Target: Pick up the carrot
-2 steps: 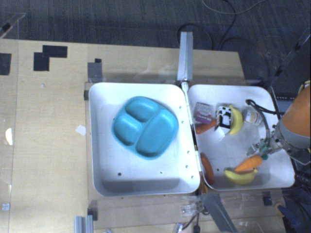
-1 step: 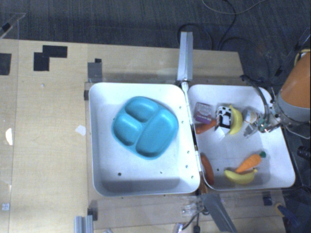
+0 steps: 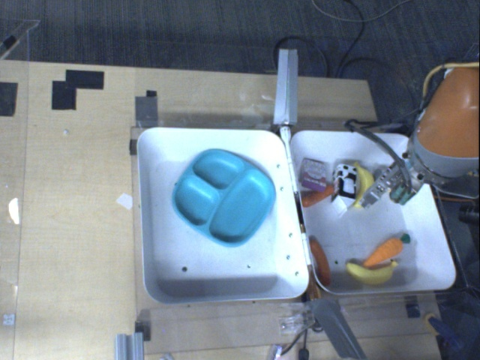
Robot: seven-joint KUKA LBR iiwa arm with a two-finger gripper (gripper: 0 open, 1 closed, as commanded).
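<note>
The carrot (image 3: 383,251), orange with a small green top, lies near the front of the right bin (image 3: 439,231), resting against a yellow banana (image 3: 371,273). My gripper (image 3: 389,189) hangs over the middle of that bin, behind the carrot and apart from it. Its fingers stand open with nothing between them. The grey arm with its orange band (image 3: 450,122) comes in from the right.
At the back left of the right bin sit a purple packet (image 3: 313,172), a black-and-white toy (image 3: 345,178), a yellow piece (image 3: 364,177) and an orange item (image 3: 318,196). A reddish-brown item (image 3: 320,256) lies by the left wall. The left bin (image 3: 157,223) holds a blue divided plate (image 3: 224,195).
</note>
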